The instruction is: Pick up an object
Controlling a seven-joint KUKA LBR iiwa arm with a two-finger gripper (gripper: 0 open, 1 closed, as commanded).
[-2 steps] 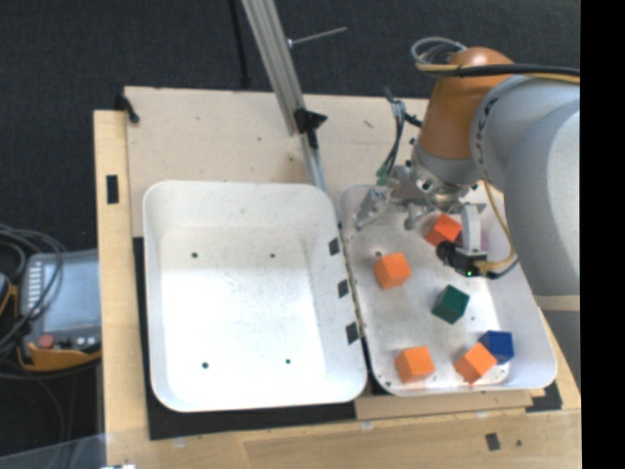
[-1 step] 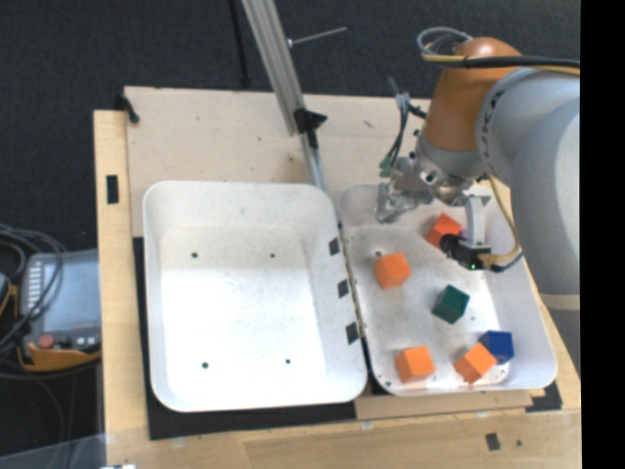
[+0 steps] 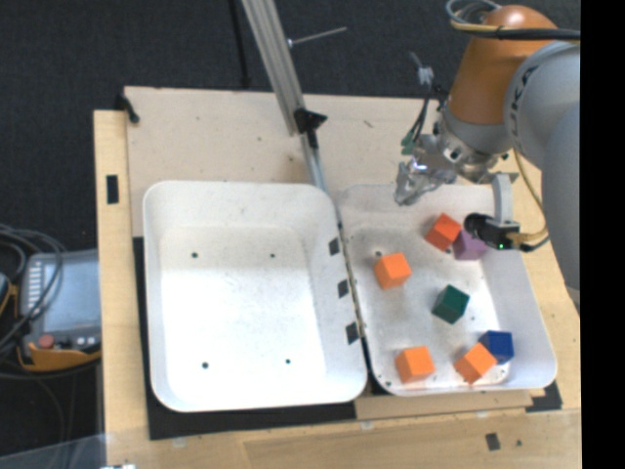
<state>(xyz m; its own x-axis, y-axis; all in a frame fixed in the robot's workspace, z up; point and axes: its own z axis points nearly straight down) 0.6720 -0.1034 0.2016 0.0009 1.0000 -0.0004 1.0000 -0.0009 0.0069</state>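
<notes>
You've got seven blocks to pick from, all in the right bin [image 3: 415,313]. The red-orange block [image 3: 442,231] sits at the far side and touches the purple block [image 3: 470,247] on its right. The middle orange block [image 3: 393,270] is nearer the wall between the bins and stands alone. The green block [image 3: 451,304] is about mid-bin and also clear of the others. Along the near edge, the front orange block [image 3: 414,363] is on its own. The corner orange block [image 3: 477,362] is pressed against the blue block [image 3: 497,344] just behind it.

The tool [image 3: 404,195] is over the far-left part of the right bin, near the rim. It is apart from every block; the red-orange block is the closest. You can't tell from this view whether it's released or clenched, it's too small and blurred. The arm [image 3: 547,86] comes in from the right, with its orange band [image 3: 488,66] above the wrist.

The left bin [image 3: 234,188] sits right beside the right one, their walls touching. Both rest on the pale surface [image 3: 195,125], with a black mat [image 3: 244,420] showing under their near edges. A slanted metal rail [image 3: 271,47] crosses the far side of the surface and ends at the gap between the bins. Off the surface to the left there's a grey handheld unit [image 3: 59,296] with cables [image 3: 12,252], on the dark floor.
</notes>
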